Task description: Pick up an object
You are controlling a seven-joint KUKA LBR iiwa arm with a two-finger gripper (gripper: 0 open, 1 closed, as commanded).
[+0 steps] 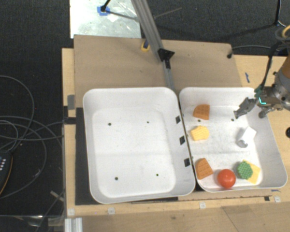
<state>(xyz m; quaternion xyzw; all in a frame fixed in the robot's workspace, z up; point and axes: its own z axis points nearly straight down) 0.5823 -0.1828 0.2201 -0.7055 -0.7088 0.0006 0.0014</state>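
Single overhead view, arm entering from the right.

Nearest the camera, along the near edge of the right bin (279,175): a red tomato-like ball (226,178), with a green knobbly piece (244,168) just beside it on the right, resting against a yellow block (253,173). Left of the ball, close to the divide between bins, an orange wedge (203,168) lying tilted.

Mid-bin: a pale yellow block (199,133) on the left side, and on the right side a small white-grey object (244,137), hard to tell apart from the bin floor; its shape is not clear.

Farther back: a second orange piece (201,112) near the far-left part of the right bin.

Gripper (253,108) sits over the far-right portion of the right bin, wrist at the bin's right rim. Two dark fingers point left and slightly toward the camera. Fingers (242,109) appear spread, with nothing between them. No object is pinched.

Relation of candidates to the jaws: the white-grey object is the closest, lying nearer the camera than the fingertips, apart from them. The far orange piece is to the left of the fingertips, well apart. The near-edge group is well apart.

The left bin (130,144) shows bare white floor with a few dark dots.

Beyond the bins: brown bench board (116,62) and a grey slanted pole (147,18).
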